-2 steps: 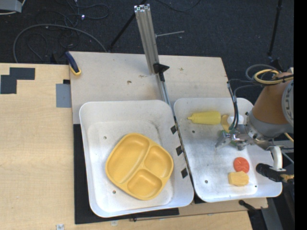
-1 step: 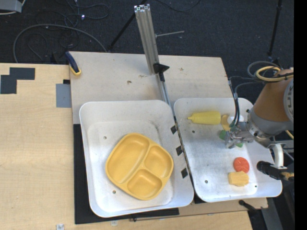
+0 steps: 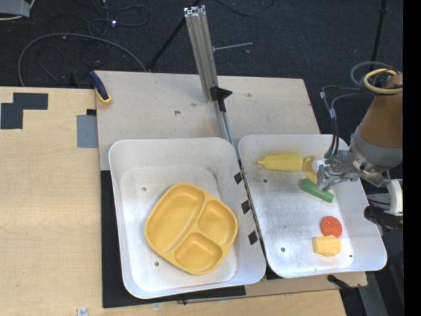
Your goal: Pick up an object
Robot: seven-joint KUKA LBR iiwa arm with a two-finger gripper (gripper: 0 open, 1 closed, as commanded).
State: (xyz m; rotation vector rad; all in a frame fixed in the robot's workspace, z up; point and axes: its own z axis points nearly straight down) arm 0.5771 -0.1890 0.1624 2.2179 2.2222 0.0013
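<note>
In the right bin (image 3: 289, 259) you see a green stick-shaped piece (image 3: 317, 191) lying tilted near the right wall, with the gripper (image 3: 327, 174) right over its upper end. You cannot tell from this angle whether the piece sits between the gripper's tips or just beneath them. A small yellowish object (image 3: 310, 170) sits touching the gripper's left side, crowding the green piece from above. Just left of that lies a yellow corn-shaped toy (image 3: 281, 162), near the bin's back wall. Toward the front right you find a red-orange round piece (image 3: 331, 226) and, just below it, a pale yellow chunk (image 3: 327, 245); both lie apart from the green piece. In the left bin (image 3: 131, 176) a yellow three-compartment tray (image 3: 191, 228) rests flat, well apart from the gripper.
</note>
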